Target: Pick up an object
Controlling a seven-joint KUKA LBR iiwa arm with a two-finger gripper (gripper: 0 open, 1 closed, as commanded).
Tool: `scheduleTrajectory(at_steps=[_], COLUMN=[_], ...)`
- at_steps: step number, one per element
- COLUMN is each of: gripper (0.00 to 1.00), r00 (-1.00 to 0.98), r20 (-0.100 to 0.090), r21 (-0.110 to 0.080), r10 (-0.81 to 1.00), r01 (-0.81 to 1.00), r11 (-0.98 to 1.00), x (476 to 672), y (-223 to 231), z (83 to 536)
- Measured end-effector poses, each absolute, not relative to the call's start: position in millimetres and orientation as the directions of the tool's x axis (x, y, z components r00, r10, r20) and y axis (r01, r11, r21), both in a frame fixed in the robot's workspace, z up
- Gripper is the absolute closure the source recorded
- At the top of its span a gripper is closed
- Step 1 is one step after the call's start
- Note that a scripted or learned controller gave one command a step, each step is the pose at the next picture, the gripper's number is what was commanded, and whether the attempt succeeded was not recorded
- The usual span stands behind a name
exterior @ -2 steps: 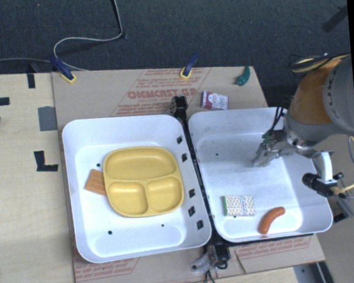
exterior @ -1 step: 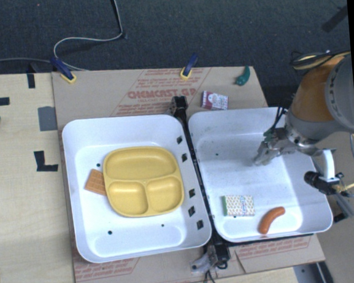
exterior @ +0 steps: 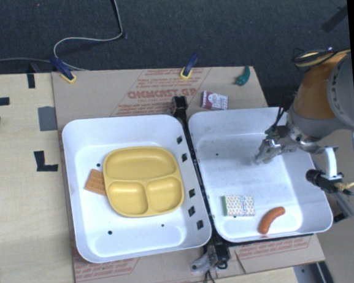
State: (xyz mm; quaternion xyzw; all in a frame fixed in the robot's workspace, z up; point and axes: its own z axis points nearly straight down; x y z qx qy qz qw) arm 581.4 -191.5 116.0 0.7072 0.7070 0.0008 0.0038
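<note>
In the right bin (exterior: 237,129) lie an orange sausage (exterior: 271,219) near the front edge and a small checked packet (exterior: 238,205) with a green edge to its left. My gripper (exterior: 265,151) hangs over the right half of that bin, well behind the sausage and packet, with nothing visible between its fingers. The left bin (exterior: 81,177) holds a yellow divided plate (exterior: 144,179) with a brown cracker-like piece (exterior: 95,182) tucked at its left side.
A small red-and-white packet (exterior: 214,100) lies on the cardboard behind the right bin, with a teal clip (exterior: 242,75) nearby. Yellow-blue clamps (exterior: 65,70) hold the cardboard's far edge. A black divider (exterior: 190,167) runs between the bins.
</note>
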Motion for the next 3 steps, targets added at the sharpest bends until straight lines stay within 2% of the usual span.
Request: scheduleTrajectory(at_steps=[1, 2, 3], gripper=[1.0, 0.0, 0.0], r00=[0.0, 0.0, 0.0], r20=[-0.003, -0.003, -0.001], r21=[0.005, 0.005, 0.002], r10=[1.0, 1.0, 1.0], r01=[1.0, 1.0, 1.0], r11=[0.0, 0.0, 0.0], x=[581.5, 581.4, 530.6], y=[-191.0, -190.9, -167.4], z=[125.2, 125.1, 86.3])
